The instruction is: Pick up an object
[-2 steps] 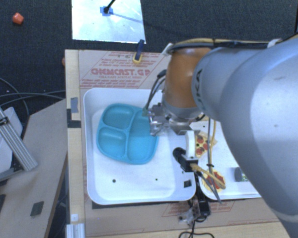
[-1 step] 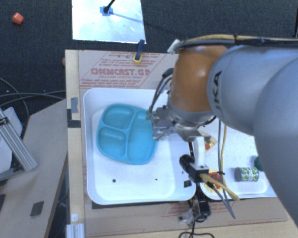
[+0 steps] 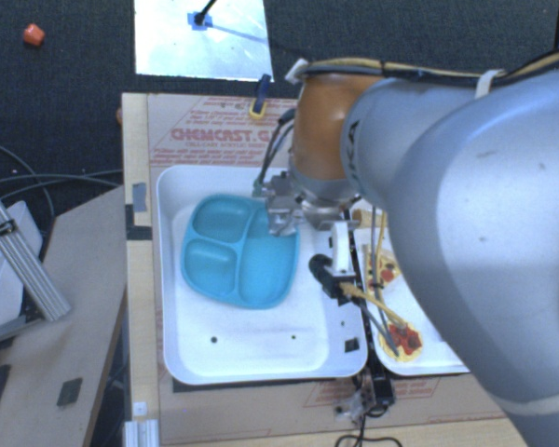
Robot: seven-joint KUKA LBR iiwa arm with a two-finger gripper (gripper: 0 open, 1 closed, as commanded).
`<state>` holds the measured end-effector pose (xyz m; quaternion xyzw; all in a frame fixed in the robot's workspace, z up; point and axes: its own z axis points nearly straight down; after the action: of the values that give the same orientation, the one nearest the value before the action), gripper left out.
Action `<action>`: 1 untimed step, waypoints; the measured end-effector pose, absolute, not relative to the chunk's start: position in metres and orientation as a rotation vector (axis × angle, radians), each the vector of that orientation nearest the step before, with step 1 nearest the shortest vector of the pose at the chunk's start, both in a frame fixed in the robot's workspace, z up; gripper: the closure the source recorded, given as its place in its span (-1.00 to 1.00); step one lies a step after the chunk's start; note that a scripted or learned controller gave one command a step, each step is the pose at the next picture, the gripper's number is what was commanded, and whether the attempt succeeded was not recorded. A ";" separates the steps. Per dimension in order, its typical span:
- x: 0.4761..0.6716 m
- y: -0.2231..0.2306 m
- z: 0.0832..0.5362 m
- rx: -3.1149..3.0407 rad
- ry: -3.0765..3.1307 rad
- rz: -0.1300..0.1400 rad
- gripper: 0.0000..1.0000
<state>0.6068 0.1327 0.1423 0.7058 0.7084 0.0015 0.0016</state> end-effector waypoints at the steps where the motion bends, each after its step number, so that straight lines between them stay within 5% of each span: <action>1: 0.556 0.112 0.295 2.213 2.219 0.022 1.00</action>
<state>0.5563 0.1123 0.2948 0.7062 0.7080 0.0069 0.0039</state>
